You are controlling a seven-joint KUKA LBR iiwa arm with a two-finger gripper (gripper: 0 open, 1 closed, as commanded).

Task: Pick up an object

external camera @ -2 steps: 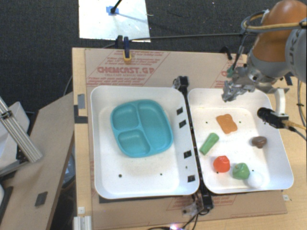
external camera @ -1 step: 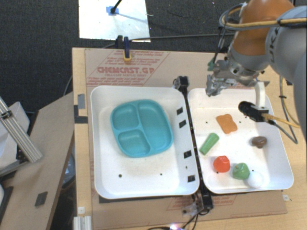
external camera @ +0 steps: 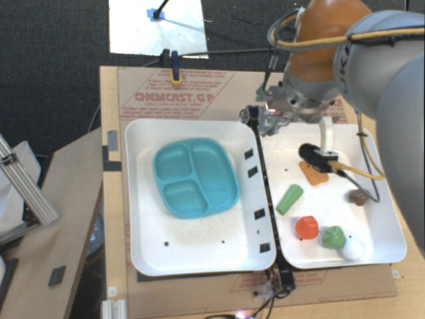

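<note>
Green cylinder [external camera: 289, 199] is lying in the right bin [external camera: 375, 230]; the gripper [external camera: 261, 117] is hanging by the bins' shared rim, its opening impossible to tell.

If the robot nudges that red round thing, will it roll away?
Probably: the red thing looks rounded, so it may roll. The green piece beside it might stop it. It looks small, likely light.

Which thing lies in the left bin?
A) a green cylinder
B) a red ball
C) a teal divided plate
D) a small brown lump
C: the teal divided plate lies flat on the floor of the left bin. The smaller loose things all sit across the divider in the right bin.
</note>
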